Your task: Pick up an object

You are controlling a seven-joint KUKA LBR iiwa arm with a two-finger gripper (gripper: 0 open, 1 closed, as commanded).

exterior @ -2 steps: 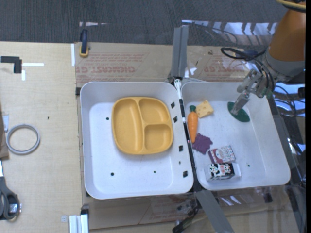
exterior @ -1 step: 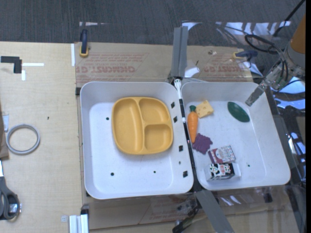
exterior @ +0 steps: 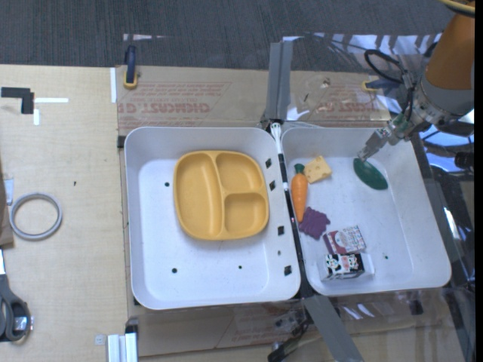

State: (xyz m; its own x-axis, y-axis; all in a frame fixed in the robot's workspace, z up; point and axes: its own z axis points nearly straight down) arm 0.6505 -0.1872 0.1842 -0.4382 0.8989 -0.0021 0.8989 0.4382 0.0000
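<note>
While pincer (exterior: 367, 154) hovers at top edge of green leaf-like piece (exterior: 371, 174) in right bin (exterior: 423, 262), finger state: cannot tell. Cheese wedge (exterior: 318, 170), carrot (exterior: 299, 191) lie near. Risk: flat piece slips, tips scrape bin floor.

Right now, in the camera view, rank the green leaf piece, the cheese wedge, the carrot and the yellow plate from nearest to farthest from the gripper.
1. Green leaf piece, right bin, just below the gripper.
2. Cheese wedge, to the leaf's left.
3. Carrot, along the right bin's left wall.
4. Yellow plate, left bin.
</note>
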